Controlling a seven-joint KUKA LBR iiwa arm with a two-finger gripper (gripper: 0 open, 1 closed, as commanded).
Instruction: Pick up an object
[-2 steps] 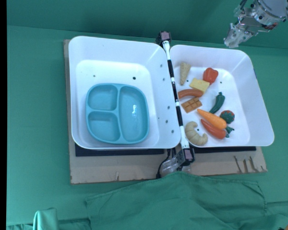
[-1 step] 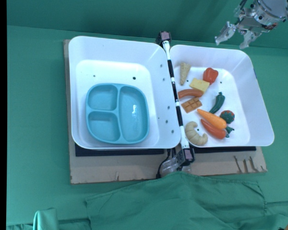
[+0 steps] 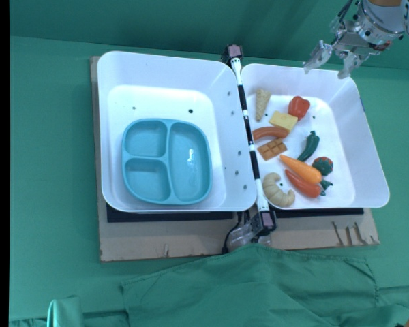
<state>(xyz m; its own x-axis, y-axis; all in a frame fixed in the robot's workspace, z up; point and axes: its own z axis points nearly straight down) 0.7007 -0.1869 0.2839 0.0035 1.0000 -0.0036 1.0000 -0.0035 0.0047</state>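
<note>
Green cloth (image 3: 259,288) lies crumpled along the near edge of the counter (image 3: 54,148), overlapping the cardboard sheet (image 3: 157,240) under both bins. On the left, one white bin (image 3: 116,70) holds a blue divided plate (image 3: 167,161). Toy foods fill the right bin (image 3: 368,176): a croissant (image 3: 278,190) nearest, then a carrot (image 3: 300,168), a green pepper (image 3: 309,146), a cheese wedge (image 3: 283,120) and a red pepper (image 3: 298,106). High over that bin's far right corner, the claw (image 3: 332,61) hangs released, fingers spread, grasping nothing.

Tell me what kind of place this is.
Probably a robot lab test bench: a gripper hangs open above two white bins, toy food in one, a blue divided plate in the other.
</note>
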